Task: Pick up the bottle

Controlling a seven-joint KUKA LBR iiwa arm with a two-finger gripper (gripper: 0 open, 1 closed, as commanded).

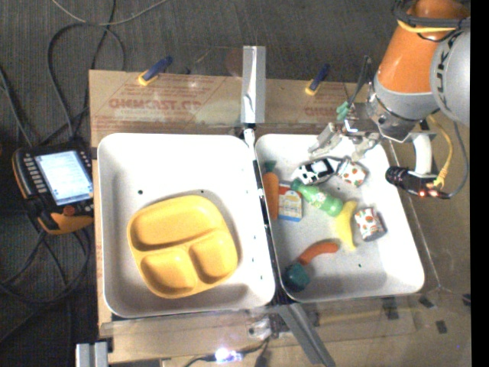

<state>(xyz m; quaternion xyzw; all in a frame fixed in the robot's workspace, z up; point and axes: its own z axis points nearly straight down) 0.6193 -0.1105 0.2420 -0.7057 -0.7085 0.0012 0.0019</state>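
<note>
Green bottle lies flat, long axis slanting upper-left to lower-right

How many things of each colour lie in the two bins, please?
Yellow: 2, tray, banana
Green: 2, bottle, ball
Orange: 2, carrot, sausage
White with print: 4, cow, carton, cup, packet
Total: 10

Dark grey carpet with loose cables surrounds a cardboard-backed bench; a lit handheld screen sits left.
</note>
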